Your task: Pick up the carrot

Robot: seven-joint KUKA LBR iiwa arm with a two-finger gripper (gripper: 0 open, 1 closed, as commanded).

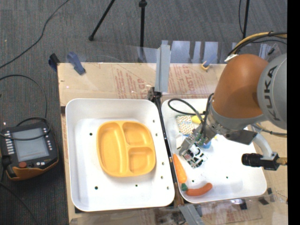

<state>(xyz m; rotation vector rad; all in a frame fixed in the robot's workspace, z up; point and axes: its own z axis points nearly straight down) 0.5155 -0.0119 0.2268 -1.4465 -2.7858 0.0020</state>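
The carrot [179,169] is a slim orange root lying along the left wall of the right bin [234,191], near its front corner. My gripper [191,150] hangs just above and to the right of the carrot's upper end, under the arm's big orange wrist band [239,86]. Nothing shows between it and the carrot, and the two look apart.
A yellow divided plate [125,147] lies in the left bin [79,125]. In the right bin a red-orange sausage-like item with a green end [198,189] lies at the front, and a pale patterned item [184,123] sits behind the gripper. A black cable [180,104] loops nearby.
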